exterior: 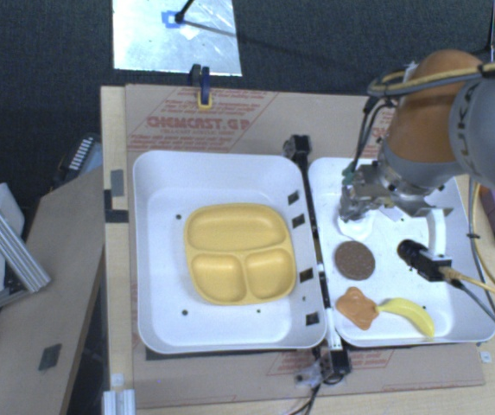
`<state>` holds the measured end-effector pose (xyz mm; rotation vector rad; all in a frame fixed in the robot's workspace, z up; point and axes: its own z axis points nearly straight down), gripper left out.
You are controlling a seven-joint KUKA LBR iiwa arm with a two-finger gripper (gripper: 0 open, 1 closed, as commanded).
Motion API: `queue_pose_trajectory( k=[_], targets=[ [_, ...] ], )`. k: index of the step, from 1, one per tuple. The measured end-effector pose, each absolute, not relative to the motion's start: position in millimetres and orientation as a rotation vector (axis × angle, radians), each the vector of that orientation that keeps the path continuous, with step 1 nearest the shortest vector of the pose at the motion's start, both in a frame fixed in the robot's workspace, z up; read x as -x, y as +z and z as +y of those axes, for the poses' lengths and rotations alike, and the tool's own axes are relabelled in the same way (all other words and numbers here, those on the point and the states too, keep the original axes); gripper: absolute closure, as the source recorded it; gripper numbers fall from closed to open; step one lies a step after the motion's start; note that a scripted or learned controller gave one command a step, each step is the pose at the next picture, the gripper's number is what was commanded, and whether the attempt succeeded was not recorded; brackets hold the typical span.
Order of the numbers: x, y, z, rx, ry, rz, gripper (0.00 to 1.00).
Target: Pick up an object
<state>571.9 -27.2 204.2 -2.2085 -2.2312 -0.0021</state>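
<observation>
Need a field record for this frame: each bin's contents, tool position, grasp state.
left bin: yellow three-compartment plate, lying flat
right bin: brown round disc, orange piece, banana
layout: orange piece and banana side by side near the front rim; disc behind them, apart from both
tool: over the right bin's far-left part, just beyond the disc
grasp state: cannot tell from this view
task status: all three right-bin items lie in the bin

A robotics lab test cell: a grey jointed robot arm with an orange band [441,111] reaches in from 3 o'clock over a shallow white plastic bin [156,188] and its twin [459,314], both lying on a printed brown cardboard sheet [221,115]; a silver aluminium framing rail [5,249] stands at 9 o'clock on a dark carpet floor [40,41]
</observation>
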Motion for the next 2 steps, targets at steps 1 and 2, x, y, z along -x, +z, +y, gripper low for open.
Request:
queue_pose_trajectory(
  k=[1, 2],
  targets=[
    [-555.6, 221, 26, 2.208, -0.005, -2.233, 1.0],
    [-551.7, 218, 84, 2.208, -0.004, -2.233, 1.0]
  ],
)
